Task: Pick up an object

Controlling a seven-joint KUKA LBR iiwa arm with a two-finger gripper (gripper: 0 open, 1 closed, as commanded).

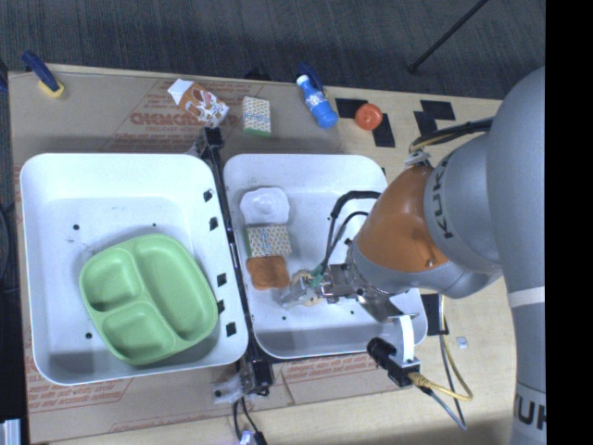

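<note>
**A:** What sits around the gripper [306, 288]?

**B:** It is low in the right bin [310, 341], near the bin's front wall. Just beside it to the left lies an orange-brown object [268, 272]; behind that, a patterned sponge [269, 240], then a white container [265, 204] toward the back wall. The left bin [46, 248] holds a green divided tray [148, 297].

**A:** And on the counter [111, 109]?

**B:** Along the back edge: a crumpled wrapper [196, 103], a small patterned box [257, 115], a blue bottle [317, 101] and an orange ball [369, 115]. A blue-and-yellow clamp [43, 74] sits at the back left corner.

**A:** Any writing?

**B:** Faint red print on the counter, unreadable; part of "KUKA" on the arm [482, 211].

**A:** The arm's pose?

**B:** It reaches in from the right, orange band bent down over the bin. Whether the gripper is parted or closed, I cannot tell.
</note>
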